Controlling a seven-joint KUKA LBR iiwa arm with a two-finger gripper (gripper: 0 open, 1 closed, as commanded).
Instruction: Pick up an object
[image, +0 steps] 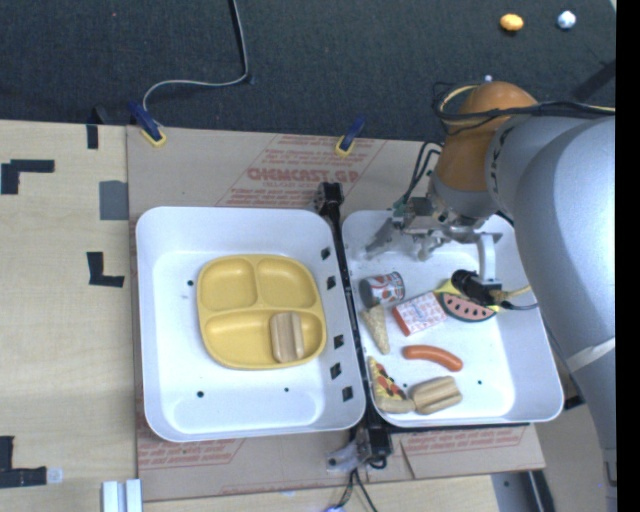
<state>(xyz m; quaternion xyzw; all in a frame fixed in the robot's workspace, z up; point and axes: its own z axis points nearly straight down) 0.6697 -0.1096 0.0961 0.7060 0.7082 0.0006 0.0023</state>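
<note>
Tool (408, 238) hovering at the top of the right bin (527, 385), nothing visibly gripped; apart or together, cannot tell. Below it, inside that bin: small can (383, 290), red card (419, 314), watermelon slice (468, 304), sausage (433, 356), bread roll (437, 394). In the left bin (160, 330), yellow divided plate (262, 310) carrying a bun (288, 336).

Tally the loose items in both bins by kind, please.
Yellow divided plate: 1
Bread pieces: 2
Sausage: 1
Can: 1
Watermelon slice: 1
Red-and-white card: 1
Cone: 1
Pizza slice: 1
Total: 9
</note>
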